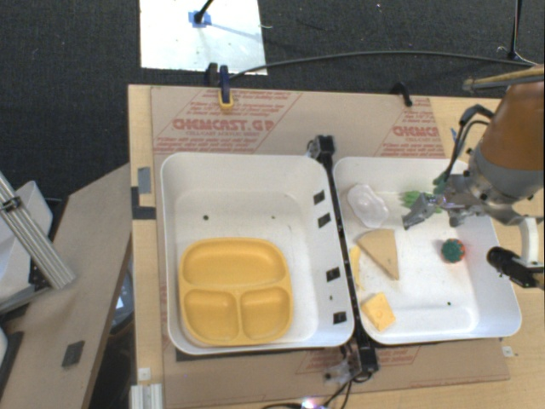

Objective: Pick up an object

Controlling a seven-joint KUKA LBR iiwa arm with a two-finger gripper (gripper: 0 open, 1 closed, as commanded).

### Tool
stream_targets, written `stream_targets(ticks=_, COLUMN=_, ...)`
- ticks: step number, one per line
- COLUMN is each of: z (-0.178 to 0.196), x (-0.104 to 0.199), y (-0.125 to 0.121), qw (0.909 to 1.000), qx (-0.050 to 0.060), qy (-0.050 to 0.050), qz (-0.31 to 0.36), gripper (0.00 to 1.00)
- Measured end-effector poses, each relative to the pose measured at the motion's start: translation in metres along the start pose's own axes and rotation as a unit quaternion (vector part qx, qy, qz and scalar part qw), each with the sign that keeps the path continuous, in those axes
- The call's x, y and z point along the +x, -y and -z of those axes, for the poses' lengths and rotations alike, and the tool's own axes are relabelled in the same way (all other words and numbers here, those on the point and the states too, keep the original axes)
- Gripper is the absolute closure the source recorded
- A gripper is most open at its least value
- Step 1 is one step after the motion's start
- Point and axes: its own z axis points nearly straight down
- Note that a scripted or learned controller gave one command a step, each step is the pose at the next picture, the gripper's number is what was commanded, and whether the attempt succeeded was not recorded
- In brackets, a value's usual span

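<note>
The right bin holds several small objects. A clear plastic piece lies near its back left corner, and a green item lies just right of it. A tan wedge sits in the middle left, with a yellow block near the front left. Toward the right lies a small red and green ball. My gripper hangs over the back of this bin, beside the green item and above the ball. It is open, with nothing between its fingers.
The left bin holds a yellow divided tray. A black divider rail runs between the two bins. The grey and orange arm comes in over the right bin's back right corner.
</note>
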Motion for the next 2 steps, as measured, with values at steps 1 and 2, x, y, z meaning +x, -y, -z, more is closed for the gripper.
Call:
stream_targets(ticks=1, z=0.005, x=0.0, y=-0.003, qw=1.0, qx=-0.005, qy=0.001, qz=0.001, gripper=0.0)
stream_targets(ticks=2, z=-0.044, x=0.004, y=-0.013, qw=1.0, qx=-0.004, qy=0.001, qz=0.001, gripper=0.0)
